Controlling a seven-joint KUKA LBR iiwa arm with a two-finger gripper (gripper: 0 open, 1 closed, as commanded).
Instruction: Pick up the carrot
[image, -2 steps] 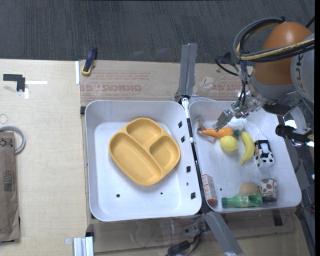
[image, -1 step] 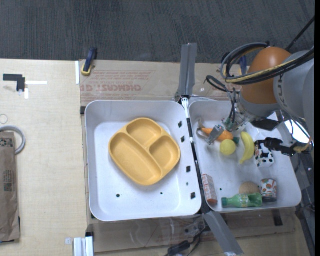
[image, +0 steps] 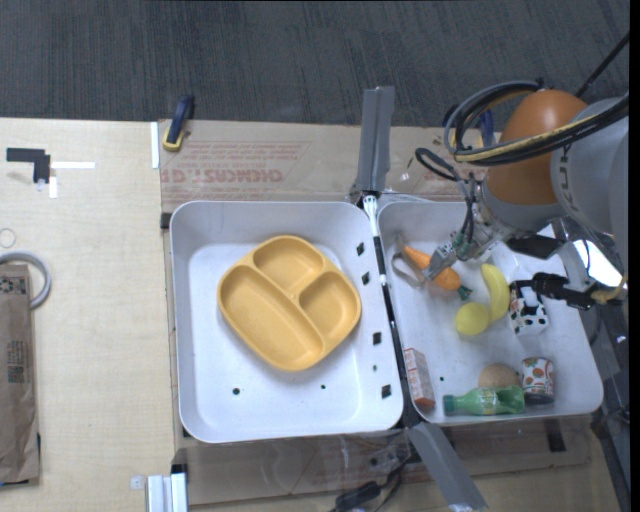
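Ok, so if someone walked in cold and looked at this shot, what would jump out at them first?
Probably the yellow divided plate, lying alone in the left bin. Next, the grey arm with its orange band reaching in from the right, its end effector down over the carrot near the right bin's back left corner. The banana and lemon lie just right of the carrot.

I see a pale wood table (image: 80, 300) under a dark grey carpeted floor strip (image: 250, 50) (top of view). Brown cardboard sheet (image: 260, 165) lies behind the bins, blue clip (image: 179, 122) at its corner, even light.
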